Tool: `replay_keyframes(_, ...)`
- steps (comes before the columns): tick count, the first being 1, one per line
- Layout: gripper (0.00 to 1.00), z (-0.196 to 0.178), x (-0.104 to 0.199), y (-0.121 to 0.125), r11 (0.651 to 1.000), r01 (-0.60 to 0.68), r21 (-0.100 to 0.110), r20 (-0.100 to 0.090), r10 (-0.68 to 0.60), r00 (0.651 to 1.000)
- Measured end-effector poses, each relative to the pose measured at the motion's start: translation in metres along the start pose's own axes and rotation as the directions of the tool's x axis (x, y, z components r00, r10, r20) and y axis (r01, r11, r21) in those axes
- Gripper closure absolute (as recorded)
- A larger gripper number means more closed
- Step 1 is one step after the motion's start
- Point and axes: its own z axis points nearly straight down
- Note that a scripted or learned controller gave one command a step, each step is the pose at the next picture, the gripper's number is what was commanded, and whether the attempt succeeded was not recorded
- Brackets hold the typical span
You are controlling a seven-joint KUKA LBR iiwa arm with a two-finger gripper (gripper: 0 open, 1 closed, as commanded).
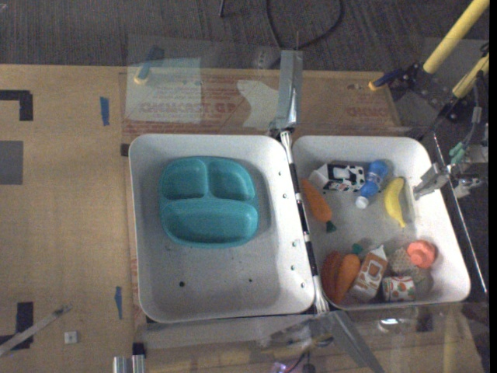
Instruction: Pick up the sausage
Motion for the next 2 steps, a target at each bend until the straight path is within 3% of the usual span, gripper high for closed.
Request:
replay_keyframes(1,1.00,-0.0104,-0.0010,0.0006,1.000,0.000,-0.003,0.002,0.000,1.000)
replay_keyframes(2,0.00,-0.0104,-0.0011,0.0005,1.000,-0.001,-0.003,0.002,0.001,1.000)
